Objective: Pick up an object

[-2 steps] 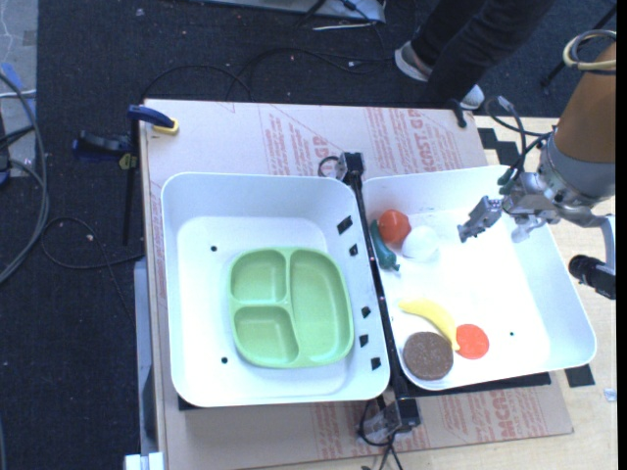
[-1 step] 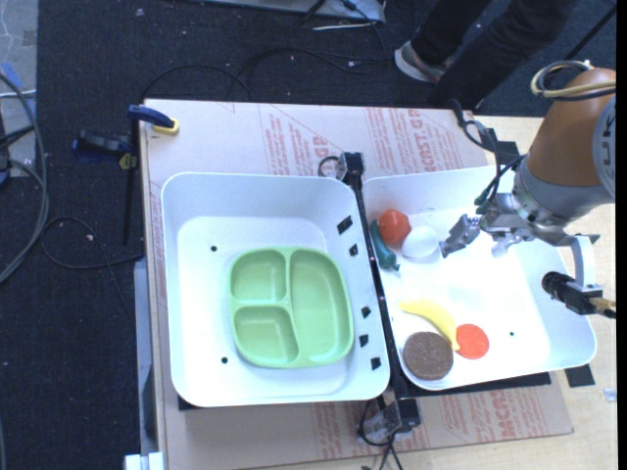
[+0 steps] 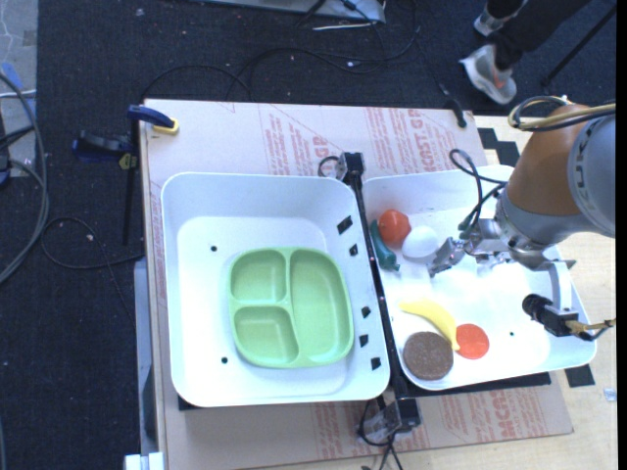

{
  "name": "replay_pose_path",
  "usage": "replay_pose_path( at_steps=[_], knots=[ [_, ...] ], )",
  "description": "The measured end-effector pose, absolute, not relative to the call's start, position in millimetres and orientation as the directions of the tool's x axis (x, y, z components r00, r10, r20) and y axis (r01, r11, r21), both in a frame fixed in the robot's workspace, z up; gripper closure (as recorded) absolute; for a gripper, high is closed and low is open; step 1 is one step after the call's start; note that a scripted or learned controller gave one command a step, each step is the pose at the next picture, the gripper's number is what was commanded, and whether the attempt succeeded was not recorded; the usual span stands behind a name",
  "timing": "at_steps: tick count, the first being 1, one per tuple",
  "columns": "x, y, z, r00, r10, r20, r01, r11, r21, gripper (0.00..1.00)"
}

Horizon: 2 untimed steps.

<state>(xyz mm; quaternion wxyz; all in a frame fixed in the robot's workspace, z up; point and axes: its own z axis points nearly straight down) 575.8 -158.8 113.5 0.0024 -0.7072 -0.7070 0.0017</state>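
The end effector (image 3: 446,258) hangs low in the right bin (image 3: 519,360), just right of a white ball (image 3: 421,242); I cannot tell its state, and nothing shows in its grip. Left of the white ball lie an orange-red ball (image 3: 394,226) and a teal thing (image 3: 384,253), while nearer the camera sit a banana (image 3: 433,317), a brown disc (image 3: 428,355) and a red disc (image 3: 472,341). Further left on the worktop (image 3: 245,135), the left bin (image 3: 196,213) holds a green divided plate (image 3: 291,306).

The gripper (image 3: 446,258) is too small and blurred to read its fingers. Just beside it, a teal object (image 3: 384,254) lies partly hidden under the tomato (image 3: 394,226).
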Motion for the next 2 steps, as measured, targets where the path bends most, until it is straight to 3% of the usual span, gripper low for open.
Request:
replay_pose_path(
  at_steps=[1,2],
  knots=[
    [577.6,-159.8,96.0,0.0,1.0,-0.003,1.0,0.0,0.006,0.0],
    [578.8,-160.8,107.7,0.001,1.0,-0.005,1.0,-0.001,0.01,1.0]
  ],
)
